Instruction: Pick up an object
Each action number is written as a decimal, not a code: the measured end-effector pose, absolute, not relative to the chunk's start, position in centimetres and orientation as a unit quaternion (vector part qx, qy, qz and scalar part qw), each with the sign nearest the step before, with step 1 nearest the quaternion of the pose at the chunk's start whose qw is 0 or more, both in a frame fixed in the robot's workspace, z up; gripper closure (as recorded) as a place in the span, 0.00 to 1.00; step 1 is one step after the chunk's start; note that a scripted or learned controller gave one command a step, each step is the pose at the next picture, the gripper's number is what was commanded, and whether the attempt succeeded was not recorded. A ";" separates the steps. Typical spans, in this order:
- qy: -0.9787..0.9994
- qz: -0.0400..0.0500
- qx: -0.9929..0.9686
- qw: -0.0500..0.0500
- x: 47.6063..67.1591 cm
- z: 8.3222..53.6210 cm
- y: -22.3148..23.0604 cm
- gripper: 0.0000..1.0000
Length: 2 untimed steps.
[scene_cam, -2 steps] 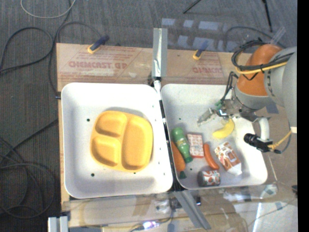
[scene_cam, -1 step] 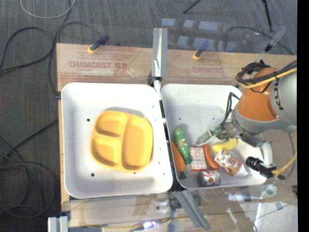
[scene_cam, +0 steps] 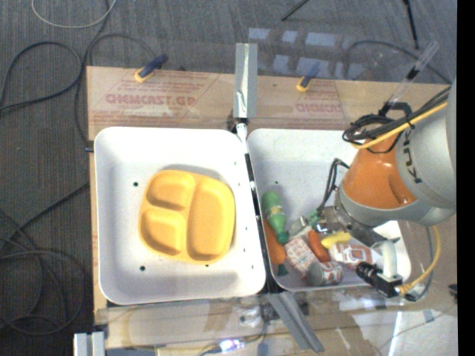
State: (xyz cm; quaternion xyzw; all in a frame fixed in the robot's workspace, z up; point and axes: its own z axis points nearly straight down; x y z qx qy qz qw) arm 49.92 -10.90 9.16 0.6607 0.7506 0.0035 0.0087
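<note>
Camera view: my targets are the pile in the right bin [scene_cam: 297,165], crowded into its near end — a green bottle-like item [scene_cam: 274,208] by the divider w/ an orange piece [scene_cam: 273,249] just below it, then a red/white carton [scene_cam: 300,254], a grey lump [scene_cam: 315,274], a red/white packet [scene_cam: 352,255] and a yellow bit [scene_cam: 335,237], all touching or overlapping. My gripper [scene_cam: 323,227] sits low over that pile, but the wrist hides it, so I can't tell how it stands or whether anything's in it. Left bin [scene_cam: 111,199] holds just a yellow compartment tray [scene_cam: 189,215], well apart. Risks, imo: w/ things packed this tight I could pinch two at once, or catch an edge and lose it on lift; the packet looks slippery; items by the wall leave little room.
</note>
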 end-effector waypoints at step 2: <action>0.656 -0.003 0.755 0.000 52.5 21.3 -8.6 1.00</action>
